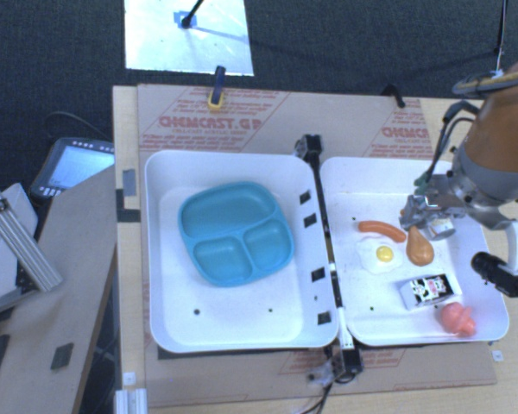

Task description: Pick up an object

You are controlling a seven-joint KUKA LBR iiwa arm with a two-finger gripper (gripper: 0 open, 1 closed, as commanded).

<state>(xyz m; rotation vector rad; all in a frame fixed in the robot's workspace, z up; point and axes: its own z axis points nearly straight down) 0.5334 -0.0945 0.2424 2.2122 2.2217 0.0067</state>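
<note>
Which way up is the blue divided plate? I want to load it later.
Right way up. The blue divided plate lies flat in the left bin, its three hollow compartments facing the camera.

Fixed overhead camera, slanted, both bins [242, 339]

Even, bright overhead light; the white bins [242, 326] nearly wash out. Strong glare on the metal sheet [188, 24] at 12 o'clock. Shadows soft, focus slightly soft throughout.
</note>
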